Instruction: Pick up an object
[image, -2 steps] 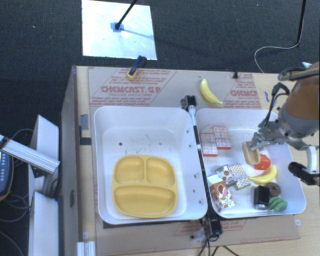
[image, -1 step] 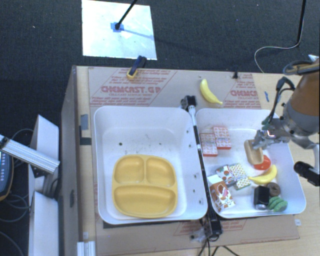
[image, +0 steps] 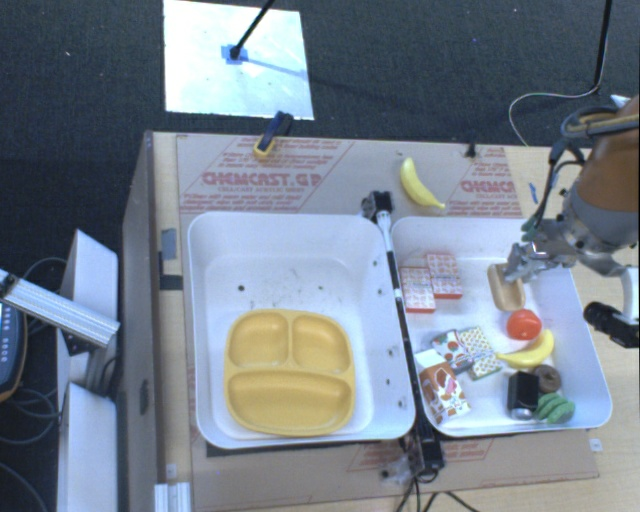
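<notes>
Camera view, near edge: my worktop (image: 300, 470) carries two shallow white bins side by side, the left bin (image: 205, 300) and the right bin (image: 590, 400).
Left bin: a yellow divided tray (image: 290, 372) lies flat toward its near side, with three compartments.
Right bin, nearest corner: a green toy (image: 553, 407) sits beside a black block (image: 520, 395), with a small brown ring (image: 547, 378) just behind them.
Right bin, near left: a printed carton (image: 444, 390) lies flat, and two small patterned packets (image: 468, 350) rest just behind it.
Right bin, middle: a yellow banana (image: 530, 352) curves along the right side, and a red tomato (image: 523, 324) touches its far side.
Right bin, far left: two red-and-white boxes (image: 431, 281) lie close together near the divider.
Right bin, far right: a tan bread-like piece (image: 505, 288) lies flat, just behind the tomato.
My claw (image: 522, 262): it hangs right over the far end of the tan piece; I cannot tell whether it is apart or together, and I see nothing gripped in it.
My arm: my grey wrist (image: 590, 225) and orange band (image: 610, 170) reach in from the right.
Behind the bins: a second banana (image: 420, 187) lies on the brown printed board (image: 330, 170), outside both bins.
Farthest: a yellow-and-black tool (image: 272, 136) rests at the board's far edge.
</notes>
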